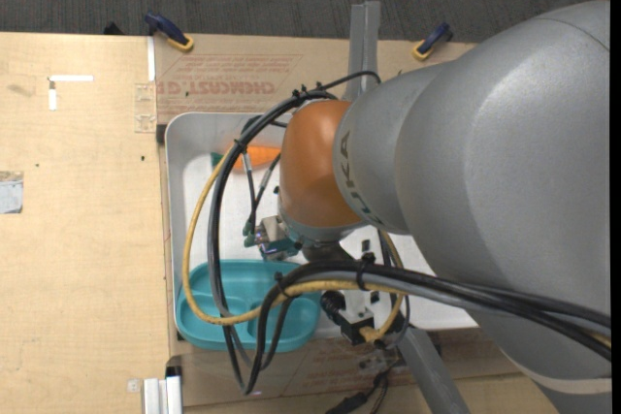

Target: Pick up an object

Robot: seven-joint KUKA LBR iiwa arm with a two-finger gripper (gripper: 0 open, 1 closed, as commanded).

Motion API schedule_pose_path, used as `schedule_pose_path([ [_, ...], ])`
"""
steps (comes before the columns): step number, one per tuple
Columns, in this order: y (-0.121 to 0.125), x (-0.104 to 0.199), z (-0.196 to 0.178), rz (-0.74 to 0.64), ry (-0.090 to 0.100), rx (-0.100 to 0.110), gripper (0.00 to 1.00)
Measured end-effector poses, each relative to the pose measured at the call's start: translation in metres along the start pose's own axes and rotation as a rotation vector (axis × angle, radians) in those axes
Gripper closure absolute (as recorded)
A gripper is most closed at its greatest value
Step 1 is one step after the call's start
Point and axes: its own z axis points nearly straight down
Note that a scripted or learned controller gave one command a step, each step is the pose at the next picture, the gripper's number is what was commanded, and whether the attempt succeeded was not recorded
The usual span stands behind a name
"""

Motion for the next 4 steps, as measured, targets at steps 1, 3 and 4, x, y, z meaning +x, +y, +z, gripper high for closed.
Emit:
schedule_pose_path([
  [1, 0.086, -0.062, 0.002, -0.299, 0.001, -0.002, 1.0],
  [3, 0.162, -0.013, -0.021, -0.196, 0.001, -0.023, 1.0],
  [4, 0.124, -0.09, -0.097, -0.819, -0.001, -0.006, 1.0],
])
